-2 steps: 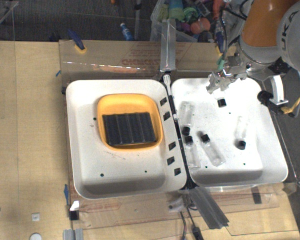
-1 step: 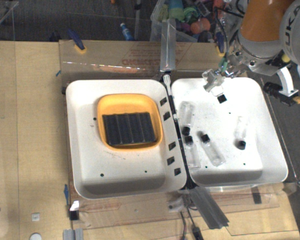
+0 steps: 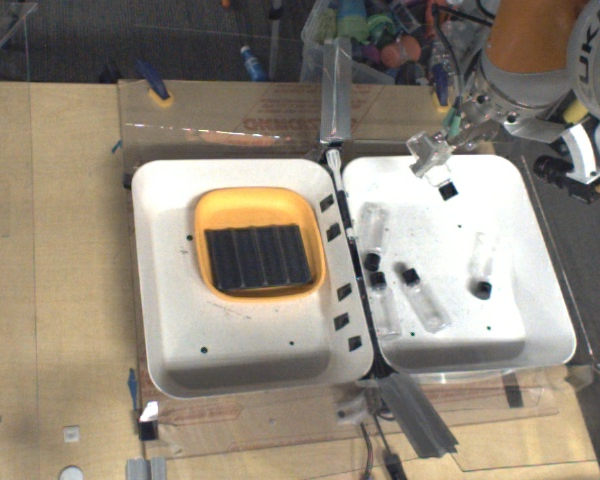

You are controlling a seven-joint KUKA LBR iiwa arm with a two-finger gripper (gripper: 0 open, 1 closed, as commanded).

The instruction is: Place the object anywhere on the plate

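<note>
**Pick stage pending: no object on plate**

I find the gripper [image 3: 435,168] hanging over the 12 o'clock rim of the right bin [image 3: 545,268]. I cannot tell from this view whether it is open or closed, and I see nothing carried beneath it.

The candidate objects are four clear vials [image 3: 428,308] with black caps, all lying on their sides on the floor of that bin. Three are grouped between 7 and 9 o'clock of the bin's centre, near the wall shared with the left bin [image 3: 160,268]. The lone vial [image 3: 480,253] lies apart from them, just off centre toward 3 o'clock.

The plate [image 3: 255,200], orange-yellow, sits in the middle of the left bin, at 9 o'clock from the vials. A black ridged slab [image 3: 258,256] covers most of its floor. No vial is on it. Both bins rest side by side on the desk [image 3: 60,268].

My judgement is that the grasp is the step in hand and the transfer has not begun. The next move calls for travel toward 6 o'clock and a descent squarely across one vial's body. I would favour the lone vial, which has no neighbours crowding it. After that, the arm must lift clear of the shared wall, carry toward 9 o'clock and release low over the plate. A round vial may roll on the ridged slab.
</note>
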